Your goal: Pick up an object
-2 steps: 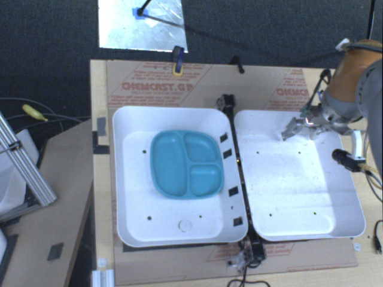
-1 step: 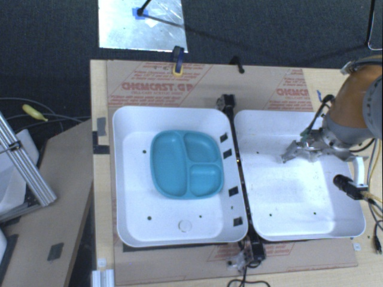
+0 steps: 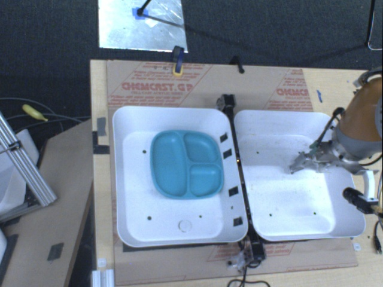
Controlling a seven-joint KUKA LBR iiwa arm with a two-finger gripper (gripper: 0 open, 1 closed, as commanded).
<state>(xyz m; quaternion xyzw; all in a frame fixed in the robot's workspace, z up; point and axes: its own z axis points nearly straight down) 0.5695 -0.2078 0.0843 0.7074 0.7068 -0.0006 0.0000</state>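
A blue divided plate (image 3: 186,164) lies flat in the left bin (image 3: 128,160), untouched.

The gripper (image 3: 297,165) is low over the right bin (image 3: 263,220), well apart from the plate, its metal tips near the white floor. Whether it is apart or closed cannot be told at this size, and nothing can be made out in it. Judging by this, the pick is not yet done: reaching, grasping and lifting remain.

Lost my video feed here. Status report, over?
Gripper low over right bin, nothing between fingers. Blue divided plate lies in left bin, untouched. Nothing between them but the bin walls.
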